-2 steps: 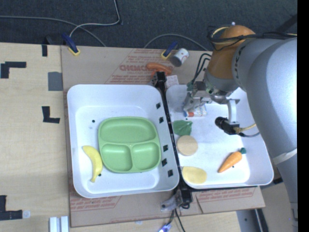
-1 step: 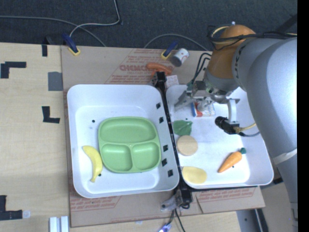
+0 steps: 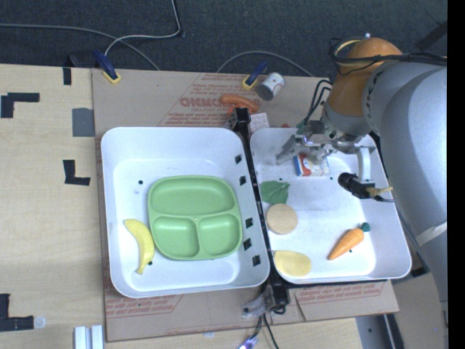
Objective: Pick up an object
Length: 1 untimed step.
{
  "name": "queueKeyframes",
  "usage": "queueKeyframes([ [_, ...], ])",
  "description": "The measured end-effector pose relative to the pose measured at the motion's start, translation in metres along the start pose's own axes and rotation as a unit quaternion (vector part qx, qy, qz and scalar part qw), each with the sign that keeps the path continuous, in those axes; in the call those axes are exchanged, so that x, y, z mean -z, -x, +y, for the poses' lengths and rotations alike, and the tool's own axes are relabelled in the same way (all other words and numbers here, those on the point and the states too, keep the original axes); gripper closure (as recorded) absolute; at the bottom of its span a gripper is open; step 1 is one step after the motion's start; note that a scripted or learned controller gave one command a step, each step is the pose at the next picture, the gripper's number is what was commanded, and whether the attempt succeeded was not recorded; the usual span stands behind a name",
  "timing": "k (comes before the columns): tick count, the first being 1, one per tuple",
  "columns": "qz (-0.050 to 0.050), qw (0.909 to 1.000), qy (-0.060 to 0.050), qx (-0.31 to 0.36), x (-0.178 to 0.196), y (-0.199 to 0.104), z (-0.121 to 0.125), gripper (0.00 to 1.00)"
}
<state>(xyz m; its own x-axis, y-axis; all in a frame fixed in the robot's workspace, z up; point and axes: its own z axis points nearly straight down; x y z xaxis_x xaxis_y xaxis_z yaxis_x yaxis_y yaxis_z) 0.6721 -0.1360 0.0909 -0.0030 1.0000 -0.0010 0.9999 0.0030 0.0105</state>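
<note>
The grey two-finger gripper (image 3: 314, 145) hangs low over the far part of the right white plastic bin (image 3: 383, 266), directly above a small red, white and blue carton (image 3: 311, 166); I cannot tell how its jaws stand. For a clean pick I would centre on the carton, descend straight and close firmly, well apart from the orange toy carrot (image 3: 346, 243) lying nearer.

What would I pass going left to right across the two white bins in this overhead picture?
Banana → green divided tray → round tan disc → carrot. The first two lie in the left bin, the last two in the right bin. The green piece, yellow piece and small carton overlap the disc's span, so I left them out.
</note>
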Motion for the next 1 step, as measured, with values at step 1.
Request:
queueKeyframes([
  [1,-0.003,1.0000,0.003,0.000,0.0017,-0.0366,0.0013,0.00],
])
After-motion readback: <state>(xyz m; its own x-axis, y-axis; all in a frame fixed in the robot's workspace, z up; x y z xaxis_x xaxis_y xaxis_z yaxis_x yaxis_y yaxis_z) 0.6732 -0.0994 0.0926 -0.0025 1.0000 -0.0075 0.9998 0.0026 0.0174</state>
